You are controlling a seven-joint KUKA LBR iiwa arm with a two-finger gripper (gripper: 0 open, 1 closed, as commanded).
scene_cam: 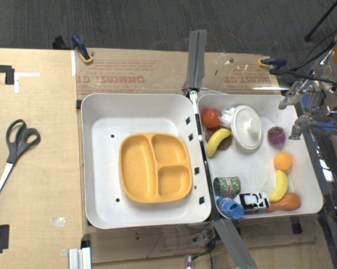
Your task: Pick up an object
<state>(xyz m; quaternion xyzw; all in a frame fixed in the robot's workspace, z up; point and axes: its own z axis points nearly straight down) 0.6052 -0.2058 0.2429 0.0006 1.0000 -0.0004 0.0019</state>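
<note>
The right bin (258, 158) holds several small objects. At its back lie a red tomato (210, 117), a yellow banana (216, 140), a white domed lid (247, 127) and a purple ball (276, 134). Nearer the front are an orange (282, 161), a second banana (279, 185), a green can (226, 186), a blue piece (230, 208), a black and white item (253, 201) and an orange carrot-shaped toy (286, 202). My gripper (292, 115) hangs over the bin's far right edge, open, with nothing between its fingers. It is to the right of the purple ball.
The left bin (96, 167) bears a yellow divided plate (155, 167). Scissors (14, 150) lie on the wooden bench at left. Blue clamps (82, 48) hold cardboard behind the bins. Cables and arm hardware crowd the right edge (325, 111).
</note>
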